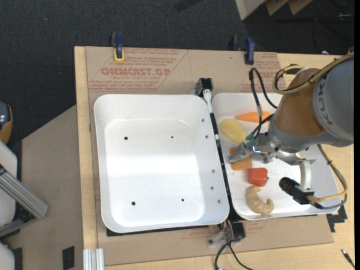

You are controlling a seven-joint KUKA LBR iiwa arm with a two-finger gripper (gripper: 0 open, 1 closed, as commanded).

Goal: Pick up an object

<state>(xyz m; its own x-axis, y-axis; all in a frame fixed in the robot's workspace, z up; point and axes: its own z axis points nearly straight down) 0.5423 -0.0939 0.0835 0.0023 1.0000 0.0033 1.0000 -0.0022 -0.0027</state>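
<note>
Where the arm (315,108) reaches in from the right, its fingers (243,152) sit low in the right bin (332,176), close to the divider between the two bins. Whether the fingers are parted or closed cannot be told, as the wrist hides most of them; no object is seen between them. An orange piece (241,164) lies just below the fingers, touching or nearly so. A pale yellow piece (233,130) lies just above them, and a carrot (254,117) lies beyond it near the bin's far wall. A red piece (258,176) lies near the orange one, toward the near side. A tan croissant-shaped piece (259,200) rests by the near wall. The left bin (112,167) stands beside the right one on the worktop (84,83).
</note>
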